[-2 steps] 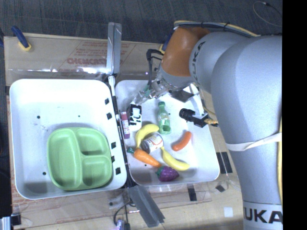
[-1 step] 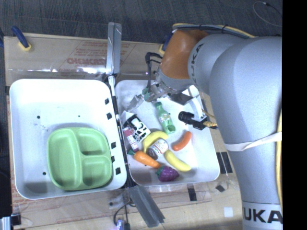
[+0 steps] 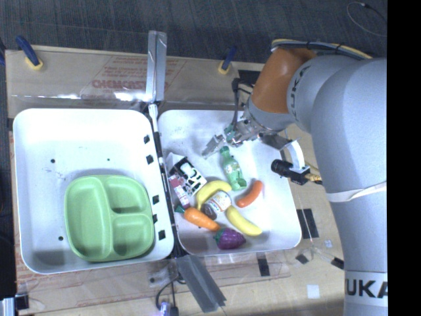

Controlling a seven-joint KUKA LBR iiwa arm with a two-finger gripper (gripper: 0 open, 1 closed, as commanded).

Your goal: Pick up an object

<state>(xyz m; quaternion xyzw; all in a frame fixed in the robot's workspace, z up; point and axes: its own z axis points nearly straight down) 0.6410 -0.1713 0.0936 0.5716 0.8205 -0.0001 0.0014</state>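
tool (image 3: 217, 143) over right bin (image 3: 283, 232) of toy food; left bin (image 3: 26, 176) holds tray (image 3: 108, 216).

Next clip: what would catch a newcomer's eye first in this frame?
The big grey arm with its orange band fills the right side, its hand low over the right bin. Below it sits a bright heap of toy food: bananas, a carrot, a green bottle. A green divided tray lies in the left bin.

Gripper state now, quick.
Gripper: low over the right bin, just above the green bottle; whether it is open or closed cannot be told, and nothing visibly held.
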